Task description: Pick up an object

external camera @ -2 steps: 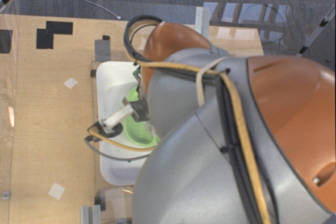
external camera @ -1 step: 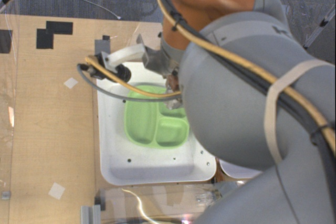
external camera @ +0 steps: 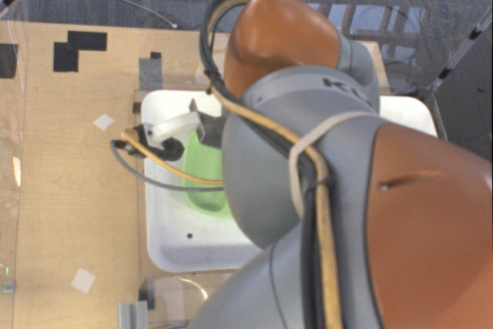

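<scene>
**Arm low over the left bin**

Nearest, the grey arm [external camera: 308,189] blocks much of the view. Beyond it, a green object [external camera: 204,177] lies in the bin [external camera: 166,243] on the bench [external camera: 69,204]. It looks light, smooth, perhaps slippery; grip its edge. Whether the jaws are spread, I cannot tell.

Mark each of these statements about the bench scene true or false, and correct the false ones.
1. A light green object lies in the left white bin. True.
2. The arm covers much of the bins. True.
3. The bench is bare metal. False: it is light wood.
4. The green object lies on the bench outside the bins. False: it is inside the left bin.
5. Black shapes mark the bench at upper left. True.
</scene>
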Available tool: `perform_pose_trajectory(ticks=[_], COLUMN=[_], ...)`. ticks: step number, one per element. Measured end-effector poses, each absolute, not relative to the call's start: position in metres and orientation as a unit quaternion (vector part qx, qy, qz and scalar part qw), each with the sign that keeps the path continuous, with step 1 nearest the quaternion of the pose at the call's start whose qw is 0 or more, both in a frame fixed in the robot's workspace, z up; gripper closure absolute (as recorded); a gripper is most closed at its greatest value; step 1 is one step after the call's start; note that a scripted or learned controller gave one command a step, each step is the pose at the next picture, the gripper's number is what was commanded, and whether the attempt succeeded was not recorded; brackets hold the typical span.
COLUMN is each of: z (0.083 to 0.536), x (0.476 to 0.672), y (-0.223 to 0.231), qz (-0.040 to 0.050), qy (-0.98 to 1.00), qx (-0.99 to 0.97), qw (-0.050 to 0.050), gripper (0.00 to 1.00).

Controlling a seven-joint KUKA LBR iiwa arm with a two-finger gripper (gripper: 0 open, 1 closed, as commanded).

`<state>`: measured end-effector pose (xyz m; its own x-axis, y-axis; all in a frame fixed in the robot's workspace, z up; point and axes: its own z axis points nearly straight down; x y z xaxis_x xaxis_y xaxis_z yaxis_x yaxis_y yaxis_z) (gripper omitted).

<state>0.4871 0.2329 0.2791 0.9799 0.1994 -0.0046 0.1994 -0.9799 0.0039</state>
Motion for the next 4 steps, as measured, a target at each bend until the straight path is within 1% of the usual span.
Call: perform_pose_trajectory(ticks=[1, 2, 3, 4], z=[0.214, 0.242, 0.301, 0.208], x=[0.486, 0.487, 0.491, 0.486], y=[0.234, 0.235, 0.2, 0.195], qz=[-0.0022, 0.0004, 0.0021, -0.0019], qy=[0.102, 0.289, 0.496, 0.357], qx=[0.995, 0.957, 0.868, 0.934], qw=[0.001, 0.0, 0.001, 0.0], gripper=[1.0, 1.0, 1.0, 1.0])
